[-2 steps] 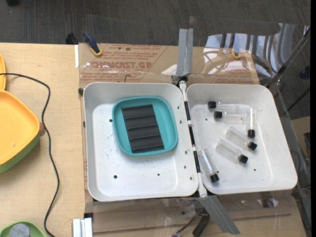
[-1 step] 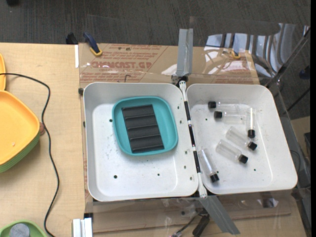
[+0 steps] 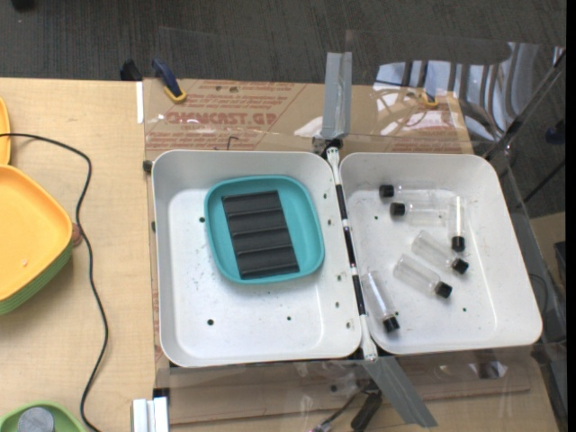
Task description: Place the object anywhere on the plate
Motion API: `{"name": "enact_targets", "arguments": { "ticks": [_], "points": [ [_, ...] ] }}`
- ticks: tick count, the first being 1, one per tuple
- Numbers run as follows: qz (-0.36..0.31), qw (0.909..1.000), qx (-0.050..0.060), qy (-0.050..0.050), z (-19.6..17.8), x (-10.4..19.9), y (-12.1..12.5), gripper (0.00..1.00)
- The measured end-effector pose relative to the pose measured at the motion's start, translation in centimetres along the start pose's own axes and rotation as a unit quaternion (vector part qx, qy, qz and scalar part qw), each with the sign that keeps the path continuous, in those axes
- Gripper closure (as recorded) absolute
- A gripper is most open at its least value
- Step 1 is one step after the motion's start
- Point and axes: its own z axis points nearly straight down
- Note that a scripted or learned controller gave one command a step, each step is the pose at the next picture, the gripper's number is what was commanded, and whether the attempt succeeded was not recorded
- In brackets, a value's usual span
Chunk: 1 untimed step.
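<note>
A teal square plate point(image 3: 309, 232) lies in the left white bin point(image 3: 180, 268), toward its upper middle. A dark ribbed rectangular pad point(image 3: 259, 233) lies flat on the plate. In the right white bin point(image 3: 504, 268) lie several clear plastic vials with black caps: one near the top point(image 3: 409, 210), one upright-lying at the right point(image 3: 457, 226), two in the middle point(image 3: 423, 277), and one by the bin's left wall point(image 3: 380, 304).
A yellow and green stack of dishes point(image 3: 27, 241) sits on the wooden bench at the far left, with a black cable point(image 3: 90, 241) running past it. A cardboard sheet point(image 3: 234, 115) lies behind the bins.
</note>
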Motion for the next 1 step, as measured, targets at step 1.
{"name": "enact_targets", "arguments": {
  "ticks": [1],
  "points": [
    [0.059,0.9982,0.0,0.0,0.0,0.61,0.34,0.0]
  ]
}}
